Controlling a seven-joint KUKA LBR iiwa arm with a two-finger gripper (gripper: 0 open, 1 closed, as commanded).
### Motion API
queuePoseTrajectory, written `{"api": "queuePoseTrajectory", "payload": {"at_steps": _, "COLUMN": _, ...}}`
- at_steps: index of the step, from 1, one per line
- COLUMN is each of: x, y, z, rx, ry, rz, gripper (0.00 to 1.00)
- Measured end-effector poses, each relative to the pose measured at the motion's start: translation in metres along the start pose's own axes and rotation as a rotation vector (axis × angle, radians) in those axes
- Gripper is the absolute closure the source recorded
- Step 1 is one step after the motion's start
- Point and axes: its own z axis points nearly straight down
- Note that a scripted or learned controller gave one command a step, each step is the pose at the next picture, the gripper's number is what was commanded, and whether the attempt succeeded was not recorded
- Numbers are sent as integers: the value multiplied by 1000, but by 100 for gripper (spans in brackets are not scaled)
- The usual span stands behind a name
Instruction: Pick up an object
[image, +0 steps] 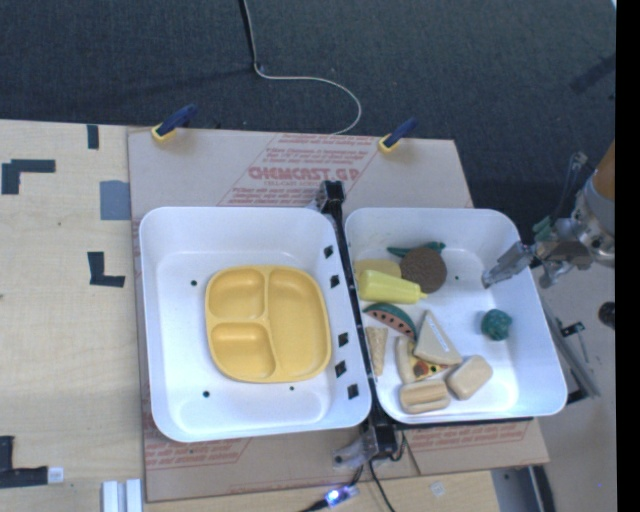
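Note:
The right bin (520, 395) holds several toy foods. Among them are a yellow block (388, 287), a brown round cookie (425, 268), a green stem piece (414, 248) and a watermelon slice (393, 319). There are also a triangular sandwich (436, 341), a teal ball (496, 323) and two tan bread pieces (468, 377) (424, 398). My gripper (517, 278) hangs over the bin's upper right part, above and slightly right of the teal ball. Its fingers are spread, with nothing between them.
A yellow divided plate (268, 322) lies in the left bin (160, 300). Both bins rest on a cardboard sheet (300, 170) clamped at its far edge. A white cable (300, 80) runs across the dark floor behind the bench.

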Motion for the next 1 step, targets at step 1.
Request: {"api": "queuePoseTrajectory", "payload": {"at_steps": 1, "x": 0, "y": 2, "z": -6, "rx": -10, "ry": -3, "rz": -3, "gripper": 0}}
